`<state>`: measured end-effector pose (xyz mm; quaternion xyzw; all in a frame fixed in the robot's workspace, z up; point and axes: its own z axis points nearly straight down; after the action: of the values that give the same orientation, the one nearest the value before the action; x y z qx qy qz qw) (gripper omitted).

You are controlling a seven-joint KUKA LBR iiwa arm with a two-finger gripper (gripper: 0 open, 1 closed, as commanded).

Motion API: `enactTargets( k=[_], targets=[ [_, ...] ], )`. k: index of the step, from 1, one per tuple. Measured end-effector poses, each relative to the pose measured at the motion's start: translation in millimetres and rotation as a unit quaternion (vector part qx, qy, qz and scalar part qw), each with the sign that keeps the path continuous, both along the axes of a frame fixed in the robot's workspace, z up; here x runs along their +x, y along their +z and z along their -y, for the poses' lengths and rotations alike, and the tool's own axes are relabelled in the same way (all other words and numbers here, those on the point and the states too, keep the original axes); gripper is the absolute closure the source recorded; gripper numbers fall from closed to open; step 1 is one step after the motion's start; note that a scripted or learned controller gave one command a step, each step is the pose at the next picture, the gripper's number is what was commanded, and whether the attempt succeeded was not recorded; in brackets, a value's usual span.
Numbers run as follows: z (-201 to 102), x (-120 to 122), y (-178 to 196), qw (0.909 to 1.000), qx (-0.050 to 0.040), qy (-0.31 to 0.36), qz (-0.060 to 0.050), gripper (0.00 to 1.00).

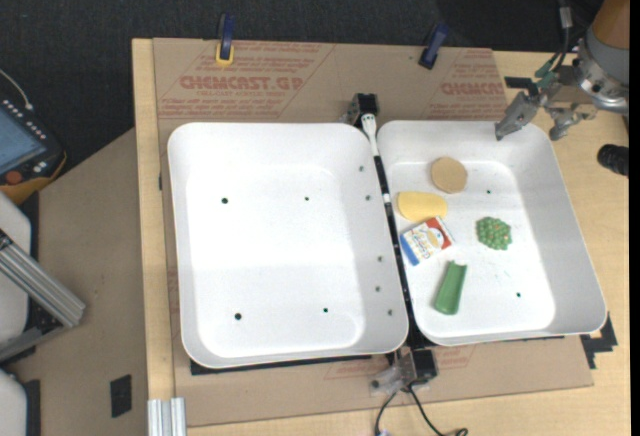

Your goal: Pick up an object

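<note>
Pincer (536, 119) open – over right bin (570, 224) far rim | nothing gripped

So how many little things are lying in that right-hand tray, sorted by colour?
Green: 2, the long green block and the round bumpy green piece
Yellow: 1, the yellow wedge
Tan: 1, the tan disc
Blue, white and red: 1, the small printed packet
Total: 5

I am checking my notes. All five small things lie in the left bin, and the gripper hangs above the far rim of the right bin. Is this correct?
Not quite. The camera view shows the five small things in the right bin, not the left bin. The gripper does hang above the right bin's far rim.
</note>
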<state>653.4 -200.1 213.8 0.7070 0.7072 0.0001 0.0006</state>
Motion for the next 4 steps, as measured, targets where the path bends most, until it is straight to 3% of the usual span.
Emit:
enactTargets(
  k=[1,2,4],
  targets=[
    [25,-56,295,0.9999,-0.0045,-0.001,0.010,0.00],
    [23,-54,294,1.0000,-0.0027,0.001,0.003,1.00],
    [23,-41,334,1.0000,-0.0033,0.001,0.004,1.00]
  ],
)
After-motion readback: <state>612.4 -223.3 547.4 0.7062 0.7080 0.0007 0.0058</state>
